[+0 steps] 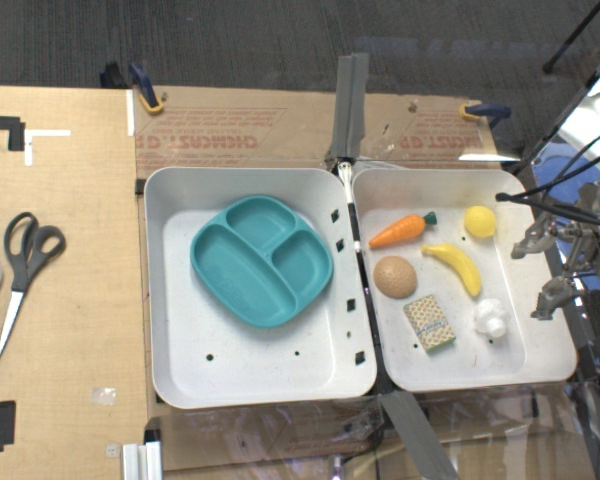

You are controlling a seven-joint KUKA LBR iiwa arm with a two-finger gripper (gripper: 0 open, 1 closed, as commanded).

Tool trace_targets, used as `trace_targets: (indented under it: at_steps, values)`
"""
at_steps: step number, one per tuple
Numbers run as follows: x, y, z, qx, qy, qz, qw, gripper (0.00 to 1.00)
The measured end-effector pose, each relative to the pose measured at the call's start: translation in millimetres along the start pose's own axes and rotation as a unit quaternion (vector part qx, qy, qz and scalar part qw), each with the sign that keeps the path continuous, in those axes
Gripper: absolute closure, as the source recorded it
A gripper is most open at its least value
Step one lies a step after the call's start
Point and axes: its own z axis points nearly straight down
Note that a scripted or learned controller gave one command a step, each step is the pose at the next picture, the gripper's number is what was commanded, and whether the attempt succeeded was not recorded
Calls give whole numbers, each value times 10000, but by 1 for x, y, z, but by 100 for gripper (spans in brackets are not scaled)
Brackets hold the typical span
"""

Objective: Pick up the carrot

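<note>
The carrot [397, 230], orange with a dark green tip, lies near the back left corner of the right bin [435, 177], tip pointing right. My gripper [532, 281] hangs over that bin's right edge, well to the right of the carrot, with the banana and the lemon in between. Its two grey fingers [525, 247] stand apart, open, with nothing between them.
In the right bin are also a yellow lemon [480, 221], a banana [455, 266], a brown round object [395, 276], a small patterned box [429, 323] and a white lump [491, 319]. A teal divided plate [263, 259] lies in the left bin [240, 182]. Scissors [20, 268] rest on the bench at far left.
</note>
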Motion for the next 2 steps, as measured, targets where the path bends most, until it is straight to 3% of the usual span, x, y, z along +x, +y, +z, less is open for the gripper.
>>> trace_targets:
  at_steps: [1, 2]
  values:
    - [-48, 42, 144, 4, -32, 2021, 9794, 0]
    - [-49, 43, 135, 12, -46, 2004, 9797, 100]
